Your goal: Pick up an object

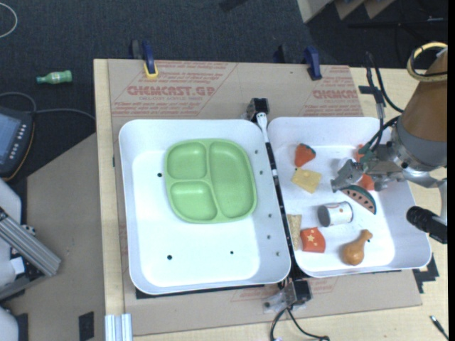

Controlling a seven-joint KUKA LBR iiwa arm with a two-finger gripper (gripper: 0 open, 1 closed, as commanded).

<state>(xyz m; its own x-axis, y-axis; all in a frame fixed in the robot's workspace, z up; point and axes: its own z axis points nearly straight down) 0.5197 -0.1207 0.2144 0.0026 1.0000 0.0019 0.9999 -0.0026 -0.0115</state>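
The arm [426, 112] reaches in over the right bin [398, 258], its orange band glowing above the grey wrist. The gripper [353, 180] hangs low over the middle of that bin, dark fingers splayed toward the left, right above the watermelon slice [365, 199]. Whether those fingers are wide or pinched is impossible to tell from up here; nothing shows clearly between them.

The right bin is crowded. Near its far left corner lies a red strawberry-like piece [304, 154]. Just below it sits a yellow cheese wedge [307, 181], apart from the gripper. The watermelon slice rests just right of the bin's centre, partly tucked under the gripper. Beside it, toward the near edge, a small can [335, 214] lies on its side, white with a dark end. Along the near edge sits a red block [313, 240] with a yellow mark, and to its right a brown drumstick [355, 248], tilted toward the far right. A pale cracker [293, 224] hugs the bin's left wall.

The left bin [142, 247] holds a green plate [211, 180] with three compartments, set toward its far edge. Both bins lie on a brown board [106, 190] held by two blue clamps [148, 59] at its far edge.
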